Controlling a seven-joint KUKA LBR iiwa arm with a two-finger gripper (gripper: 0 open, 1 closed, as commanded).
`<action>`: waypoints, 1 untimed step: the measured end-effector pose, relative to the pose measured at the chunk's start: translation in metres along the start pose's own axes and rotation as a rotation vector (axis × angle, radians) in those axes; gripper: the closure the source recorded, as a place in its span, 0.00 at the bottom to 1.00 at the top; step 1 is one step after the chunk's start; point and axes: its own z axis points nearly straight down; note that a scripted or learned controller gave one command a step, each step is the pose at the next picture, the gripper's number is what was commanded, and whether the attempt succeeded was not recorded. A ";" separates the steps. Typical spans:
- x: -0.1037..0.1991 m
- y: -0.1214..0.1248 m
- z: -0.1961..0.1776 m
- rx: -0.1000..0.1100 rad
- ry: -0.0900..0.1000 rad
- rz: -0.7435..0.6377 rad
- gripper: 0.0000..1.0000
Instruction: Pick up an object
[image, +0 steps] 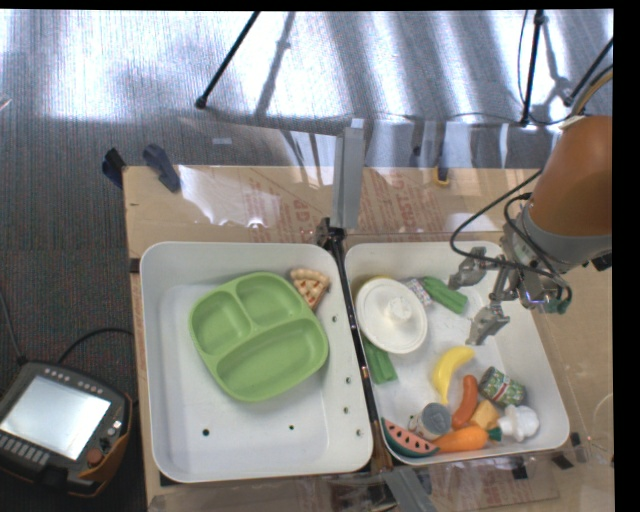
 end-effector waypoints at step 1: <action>0.054 0.011 0.104 0.000 -0.005 -0.057 0.00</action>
